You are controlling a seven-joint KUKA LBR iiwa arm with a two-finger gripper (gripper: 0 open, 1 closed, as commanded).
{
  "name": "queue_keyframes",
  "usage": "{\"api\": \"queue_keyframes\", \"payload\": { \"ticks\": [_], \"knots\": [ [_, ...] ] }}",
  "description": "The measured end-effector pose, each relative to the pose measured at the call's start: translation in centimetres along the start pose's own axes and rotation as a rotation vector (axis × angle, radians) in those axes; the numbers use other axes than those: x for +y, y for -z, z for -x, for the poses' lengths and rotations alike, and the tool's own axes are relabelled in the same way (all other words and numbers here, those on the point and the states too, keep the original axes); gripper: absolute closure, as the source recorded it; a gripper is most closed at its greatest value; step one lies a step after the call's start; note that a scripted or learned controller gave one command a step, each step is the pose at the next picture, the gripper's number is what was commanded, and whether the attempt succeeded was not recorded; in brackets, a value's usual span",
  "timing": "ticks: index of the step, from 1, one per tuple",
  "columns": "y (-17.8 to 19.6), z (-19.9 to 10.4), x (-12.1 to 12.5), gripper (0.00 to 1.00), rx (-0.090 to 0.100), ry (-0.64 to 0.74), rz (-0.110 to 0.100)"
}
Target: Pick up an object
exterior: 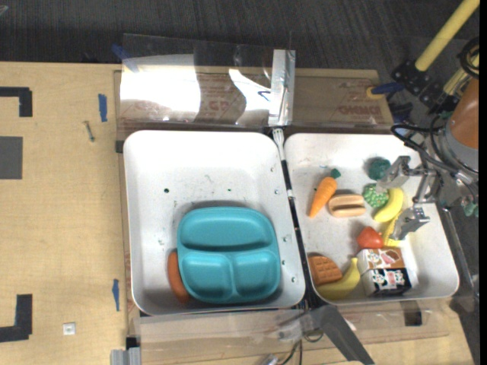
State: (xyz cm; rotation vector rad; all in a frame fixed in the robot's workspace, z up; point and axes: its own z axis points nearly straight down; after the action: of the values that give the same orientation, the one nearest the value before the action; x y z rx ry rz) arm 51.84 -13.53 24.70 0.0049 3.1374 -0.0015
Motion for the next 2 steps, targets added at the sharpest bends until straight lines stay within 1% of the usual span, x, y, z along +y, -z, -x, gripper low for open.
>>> {"api": "queue_keyframes", "payload": {
  "ticks": [1, 2],
  "knots": [
    [-15.5, 1.8, 4.1, 0.00, -0.002, 0.299, 0.001],
    [-15.9, 10.1, 3.5, 0.00, -0.006, 0.121, 0.001]
  ]
}}
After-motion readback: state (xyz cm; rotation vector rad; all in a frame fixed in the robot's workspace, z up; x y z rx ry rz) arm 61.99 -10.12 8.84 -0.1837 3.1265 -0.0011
